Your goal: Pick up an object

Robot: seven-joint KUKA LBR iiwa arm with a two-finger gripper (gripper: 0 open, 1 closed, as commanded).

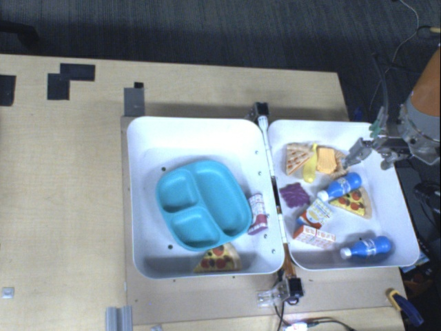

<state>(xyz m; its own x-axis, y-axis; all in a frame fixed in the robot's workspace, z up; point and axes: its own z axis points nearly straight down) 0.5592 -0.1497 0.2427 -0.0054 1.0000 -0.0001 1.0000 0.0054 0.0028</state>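
Pizza slice [219, 258] at front of left bin [138, 185], half under blue divided tray [203, 203]. Right bin [406, 240] holds two blue bottles [342, 185] [366, 247], waffle [298, 158], purple grapes [295, 195]. Gripper [372, 152] hovers over right bin's far right corner, fingers [355, 152] spread apart, nothing between them.

I see a light wooden bench [62, 205] that carries two shallow white bins, the left bin [138, 185] and the right bin [406, 240], touching along one edge. Some dark patches [69, 78], maybe tape, lie flat on the bench near its far left part.
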